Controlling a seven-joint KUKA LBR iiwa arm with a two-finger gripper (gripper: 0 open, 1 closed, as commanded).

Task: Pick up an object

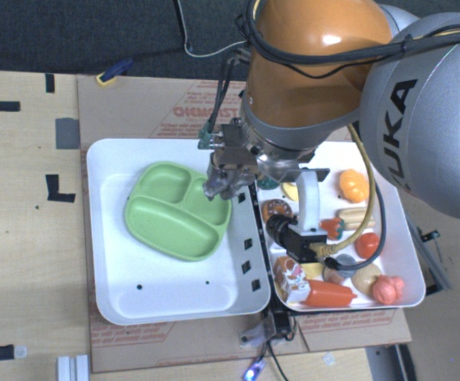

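My gripper hangs over the right rim of a green divided plate in the left bin, close to the wall between the two bins. Nothing shows between it and the plate. The right bin holds several toy foods: an orange fruit, a red tomato, a carrot, a pink piece, a tan potato and a brown doughnut. The big orange and grey arm hides the far part of the right bin.
Bare white floor of the left bin lies in front of and to the left of the plate. A cardboard sheet sits under both bins. A white and red patterned toy lies at the right bin's near left corner.
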